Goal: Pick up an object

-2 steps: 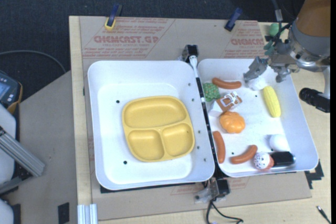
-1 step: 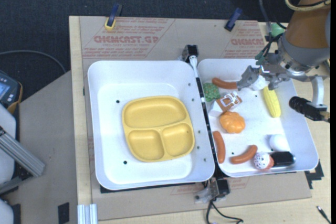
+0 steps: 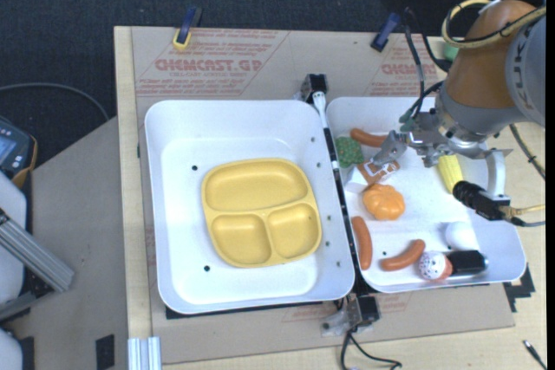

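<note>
- Taking the round orange plastic fruit [image 3: 383, 203] in the right-hand shallow white bin [image 3: 507, 249] as the landmark: nearest the camera, in front of it, lie a red-brown toy sausage [image 3: 403, 256] slanted across the bin floor, a small speckled white-and-pink ball [image 3: 432, 266] at that sausage's outer end, and a black block-shaped piece [image 3: 466, 262] touching the ball.
- Just in front and to the inner side of the fruit, a second reddish toy sausage [image 3: 362, 242] lies lengthwise along the bin wall.
- A white egg-shaped piece [image 3: 457, 232] sits in front of the fruit and well out towards the arm's side.
- Across the divider from the fruit, the left-hand white bin [image 3: 165, 186] holds a yellow three-compartment plastic plate [image 3: 260, 210].
- Directly behind the fruit hangs the two-finger gripper [image 3: 382, 164]; a small orange-and-white piece lies at its tips, but whether it is clamped or merely beneath is not clear, so I cannot tell the hand's state.
- Behind and inward of the fruit are a green leafy toy [image 3: 349, 152] and a third orange-red sausage [image 3: 369, 137]; a yellow corn-like piece [image 3: 450, 172] lies beyond, under the wrist.
- Judgement: the step in hand looks like the descent or closing over a target just behind the fruit. The next move calls for a firm closure, then a straight lift clear of the fruit and the green toy.
</note>
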